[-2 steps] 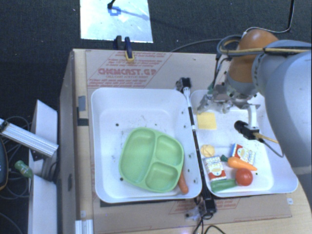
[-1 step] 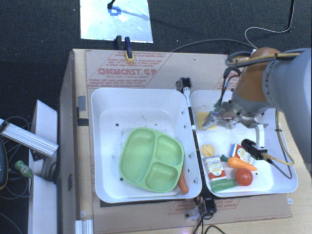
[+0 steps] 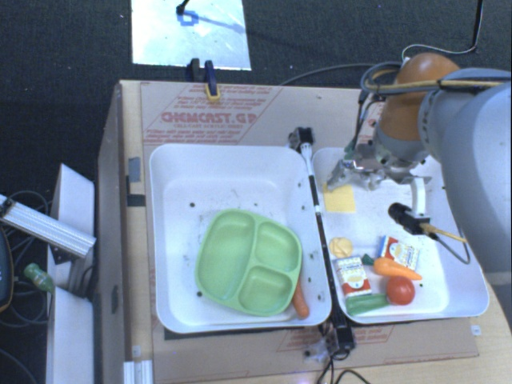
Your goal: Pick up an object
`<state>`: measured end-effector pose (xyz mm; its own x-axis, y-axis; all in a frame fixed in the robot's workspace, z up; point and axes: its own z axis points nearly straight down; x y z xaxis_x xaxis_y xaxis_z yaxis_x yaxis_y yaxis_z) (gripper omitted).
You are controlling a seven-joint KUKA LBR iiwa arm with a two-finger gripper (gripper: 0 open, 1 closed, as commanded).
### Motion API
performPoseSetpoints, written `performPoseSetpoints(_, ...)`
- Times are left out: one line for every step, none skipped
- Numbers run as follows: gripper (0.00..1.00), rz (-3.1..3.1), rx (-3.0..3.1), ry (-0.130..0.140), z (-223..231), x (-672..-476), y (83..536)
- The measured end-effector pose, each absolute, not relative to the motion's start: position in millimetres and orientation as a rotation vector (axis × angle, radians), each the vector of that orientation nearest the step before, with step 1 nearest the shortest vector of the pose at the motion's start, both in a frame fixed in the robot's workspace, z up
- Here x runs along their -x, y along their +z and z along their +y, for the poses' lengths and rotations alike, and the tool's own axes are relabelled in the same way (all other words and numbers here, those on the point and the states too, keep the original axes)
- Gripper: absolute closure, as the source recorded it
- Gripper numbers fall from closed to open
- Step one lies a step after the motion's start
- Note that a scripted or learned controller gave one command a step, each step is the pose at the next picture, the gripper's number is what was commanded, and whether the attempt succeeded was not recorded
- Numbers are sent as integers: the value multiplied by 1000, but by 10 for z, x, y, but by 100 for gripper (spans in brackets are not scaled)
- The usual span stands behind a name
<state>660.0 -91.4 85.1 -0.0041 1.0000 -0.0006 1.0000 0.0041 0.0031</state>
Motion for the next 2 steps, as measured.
performPoseSetpoints(0, 2222, -2219, 1, -980, -5919, 844)
performPoseSetpoints(0, 2224, -2215, 3, -866, -6621, 851)
